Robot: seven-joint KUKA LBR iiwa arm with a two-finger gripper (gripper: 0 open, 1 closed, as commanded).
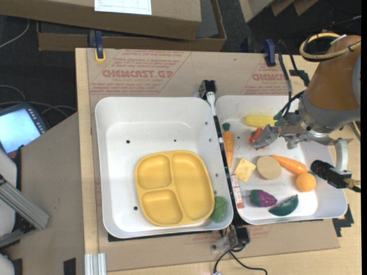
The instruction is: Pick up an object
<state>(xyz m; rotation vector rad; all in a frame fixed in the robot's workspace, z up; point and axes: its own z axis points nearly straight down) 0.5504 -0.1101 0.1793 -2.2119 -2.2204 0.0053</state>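
My gripper (274, 133) hangs over the upper middle of the right bin (330, 211), below the grey arm with its orange band. A small red item (256, 137) lies right at its left tip; I cannot tell if it is touched. A yellow corn cob (259, 120) lies just above. Lower down rest a tan round piece (268, 167), a yellow cheese wedge (245, 169), an orange carrot (291, 164) and an orange fruit (305, 182). Purple grapes (262, 197) and a green melon slice (284, 205) sit near the front wall.
A second carrot (229, 145) lies along the right bin's left wall. The left bin (114, 153) holds a yellow divided plate (174, 187), with a green item (220, 208) at its front right corner. A black part (328, 173) of the arm hangs over the right bin's right side.
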